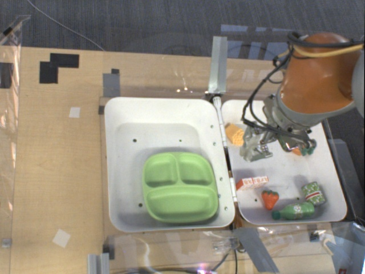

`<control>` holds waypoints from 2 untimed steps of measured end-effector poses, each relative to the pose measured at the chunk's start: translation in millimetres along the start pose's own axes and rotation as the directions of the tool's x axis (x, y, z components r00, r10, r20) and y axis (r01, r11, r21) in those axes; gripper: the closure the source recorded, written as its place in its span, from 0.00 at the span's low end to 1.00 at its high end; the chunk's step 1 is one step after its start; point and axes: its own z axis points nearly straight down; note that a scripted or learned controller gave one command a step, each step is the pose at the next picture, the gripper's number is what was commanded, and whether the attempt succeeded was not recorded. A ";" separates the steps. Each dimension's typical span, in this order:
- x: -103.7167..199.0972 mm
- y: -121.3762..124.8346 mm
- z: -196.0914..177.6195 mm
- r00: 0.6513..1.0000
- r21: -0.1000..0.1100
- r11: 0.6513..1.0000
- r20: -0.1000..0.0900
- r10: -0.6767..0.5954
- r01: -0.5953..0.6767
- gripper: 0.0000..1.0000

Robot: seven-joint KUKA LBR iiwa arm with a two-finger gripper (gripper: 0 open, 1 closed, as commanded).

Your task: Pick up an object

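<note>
Filling the left bin, a green tray leaves bare floor behind it. Over the right bin, the gripper hangs open, holding nothing; bottle, can and strawberry crowd the near edge.

Right bin centre open, toys crowd its near edge – green bottle, strawberry, can.

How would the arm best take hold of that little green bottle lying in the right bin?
Probably from straight above, closing across the middle of the green bottle. It lies flat on its side near the right bin's front edge, and the strawberry-like toy sits close to its cap end.
</note>
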 end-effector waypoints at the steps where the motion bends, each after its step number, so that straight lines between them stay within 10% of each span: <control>1: 25.1 7.7 58.1 0.893 -0.005 0.893 -0.005 -0.451 0.451 1.00; 2: 21.8 34.5 56.9 0.494 -0.003 0.494 0.001 -0.870 0.870 1.00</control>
